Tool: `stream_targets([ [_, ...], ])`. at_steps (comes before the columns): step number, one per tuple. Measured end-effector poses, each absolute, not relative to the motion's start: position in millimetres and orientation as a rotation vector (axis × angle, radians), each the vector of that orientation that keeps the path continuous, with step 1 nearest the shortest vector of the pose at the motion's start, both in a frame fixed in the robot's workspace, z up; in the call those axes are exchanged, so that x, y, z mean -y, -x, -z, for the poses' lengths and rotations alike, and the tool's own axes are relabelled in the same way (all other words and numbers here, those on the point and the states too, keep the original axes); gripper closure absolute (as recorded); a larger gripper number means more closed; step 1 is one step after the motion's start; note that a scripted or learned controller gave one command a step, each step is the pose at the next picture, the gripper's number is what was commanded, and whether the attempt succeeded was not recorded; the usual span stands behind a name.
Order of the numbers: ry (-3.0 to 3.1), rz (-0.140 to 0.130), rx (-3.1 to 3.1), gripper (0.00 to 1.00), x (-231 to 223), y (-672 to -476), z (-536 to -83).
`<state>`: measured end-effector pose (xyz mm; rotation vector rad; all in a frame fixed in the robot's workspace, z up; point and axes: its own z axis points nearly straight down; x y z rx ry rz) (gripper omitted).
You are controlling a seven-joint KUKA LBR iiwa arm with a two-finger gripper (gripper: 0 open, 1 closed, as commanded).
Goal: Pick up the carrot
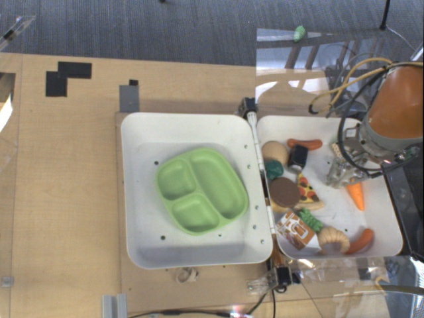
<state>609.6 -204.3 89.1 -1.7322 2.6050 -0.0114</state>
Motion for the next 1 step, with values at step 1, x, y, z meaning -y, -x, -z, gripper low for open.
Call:
stream_targets([
  [1,1.735,-0.004,-2.590,0.00,194.5,-612.3,-90.5],
])
